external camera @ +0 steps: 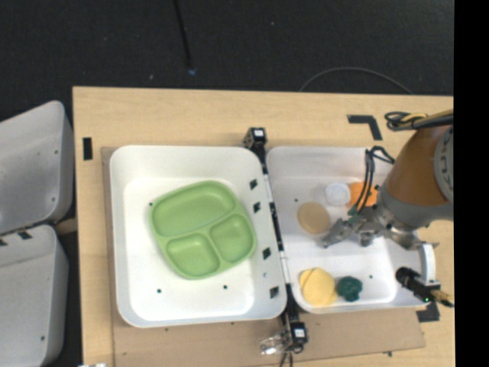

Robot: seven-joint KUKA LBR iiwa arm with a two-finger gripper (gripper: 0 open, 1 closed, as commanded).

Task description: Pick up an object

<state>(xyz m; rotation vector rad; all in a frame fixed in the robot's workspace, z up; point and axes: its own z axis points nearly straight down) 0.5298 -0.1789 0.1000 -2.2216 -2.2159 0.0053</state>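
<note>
Arm (416,178): enters from view's right, wrist low over right bin (306,167).
Gripper (344,234): grey, tips near centre of right bin, just beside tan disc (313,218).
Tool state: cannot tell open vs closed; tip area small and blurred.
Candidates, right bin: tan disc; white round piece (337,193); orange item (357,195); yellow lump (316,287); dark green item (349,287).
Nearest candidate: tan disc, just left of gripper; contact vs small gap not resolvable.
Yellow lump + dark green item: side by side at bin's near wall, apart from gripper.
Left bin (130,281): holds green 3-compartment tray (200,228), tilted; nothing seen in compartments.
Progress (est.): approach phase. All items appear to rest on bin floor, none lifted. Grasp and lift remain.
Occlusion: orange item partly behind arm and cable; shape unclear.
Cut off: arm body runs out of frame at right.
Unclear: identity of dark green item; which candidate the arm targets.
</note>
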